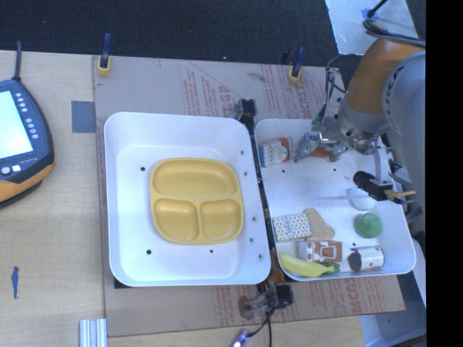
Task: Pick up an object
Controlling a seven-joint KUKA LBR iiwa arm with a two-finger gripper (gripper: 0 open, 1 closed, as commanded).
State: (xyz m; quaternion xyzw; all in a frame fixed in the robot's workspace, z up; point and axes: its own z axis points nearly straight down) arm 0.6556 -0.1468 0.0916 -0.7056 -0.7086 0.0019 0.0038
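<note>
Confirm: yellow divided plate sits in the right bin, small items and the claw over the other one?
Not quite. The camera view shows the yellow divided plate in the left bin. The small items, such as the banana, and the claw are in the right bin.

I see the wooden worktop [51,251] with a brown cardboard sheet [181,85] laid over it. At nine o'clock sits an orange-edged pendant [22,139] with a pale screen, partly cut by the frame edge. Two yellow-and-blue clamps [105,58] [296,67] pin the cardboard's far edge near twelve o'clock. A grey tape patch [83,116] lies between the pendant and the left white bin [119,194]. Inside that bin rests a yellow divided plate [195,198] with three compartments. Black fixtures [247,109] [278,295] sit between the bins at twelve and six.
</note>
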